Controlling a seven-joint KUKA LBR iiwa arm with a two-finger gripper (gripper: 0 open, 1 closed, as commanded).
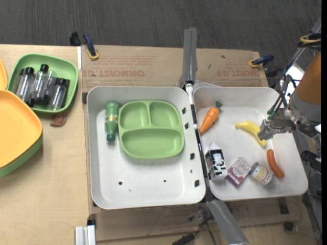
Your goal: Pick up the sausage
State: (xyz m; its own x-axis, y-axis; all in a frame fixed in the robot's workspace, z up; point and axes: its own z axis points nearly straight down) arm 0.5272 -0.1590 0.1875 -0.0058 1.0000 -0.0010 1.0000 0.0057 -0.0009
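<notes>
Approach for the grasp: gripper (266, 130) above the right bin (225, 97), jaw state impossible to tell — sausage (275, 163) free on the floor at five o'clock of it, near the can (262, 173) — best straddled across its short axis.

Bright even overhead light, soft shadows, slightly soft focus.
</notes>
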